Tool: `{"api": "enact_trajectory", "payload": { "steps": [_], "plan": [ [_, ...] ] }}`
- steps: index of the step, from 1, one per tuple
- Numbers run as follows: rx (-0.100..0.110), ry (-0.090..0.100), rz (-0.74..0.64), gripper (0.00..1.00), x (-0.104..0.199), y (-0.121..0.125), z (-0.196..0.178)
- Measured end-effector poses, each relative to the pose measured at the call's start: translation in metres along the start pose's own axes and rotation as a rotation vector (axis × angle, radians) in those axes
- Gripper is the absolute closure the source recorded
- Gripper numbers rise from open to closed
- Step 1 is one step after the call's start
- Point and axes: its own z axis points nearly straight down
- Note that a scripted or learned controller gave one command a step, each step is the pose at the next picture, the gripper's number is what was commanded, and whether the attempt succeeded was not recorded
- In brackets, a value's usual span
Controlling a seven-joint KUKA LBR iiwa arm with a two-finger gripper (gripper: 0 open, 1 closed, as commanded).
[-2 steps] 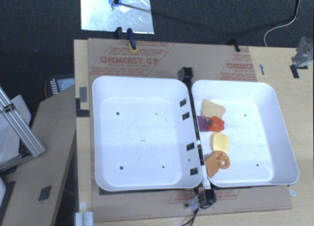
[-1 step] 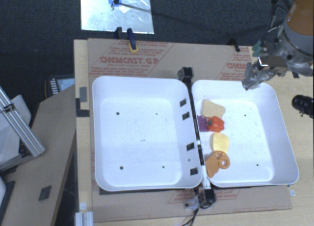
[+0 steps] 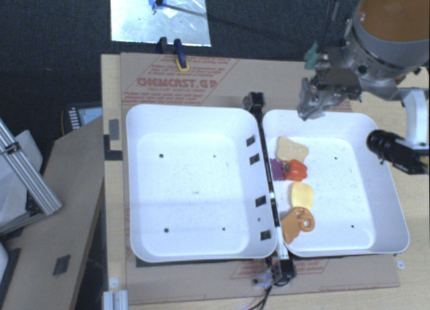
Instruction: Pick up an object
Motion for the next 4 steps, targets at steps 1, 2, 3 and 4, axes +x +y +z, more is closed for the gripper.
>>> {"api": "enact_trajectory", "payload": {
  "steps": [1,2,3,4],
  "plan": [
    [0.01,-0.003,0.002,1.0,0.086,-0.013,0.036],
    [0.005,-0.001,0.007,1.0,0.128,-0.011,-0.002],
    [0.003,0.0,0.009,1.0,0.165,0.012,-0.048],
    [0.008,-0.003,0.011,0.0,0.163,0.011,-0.045]
  ]
}}
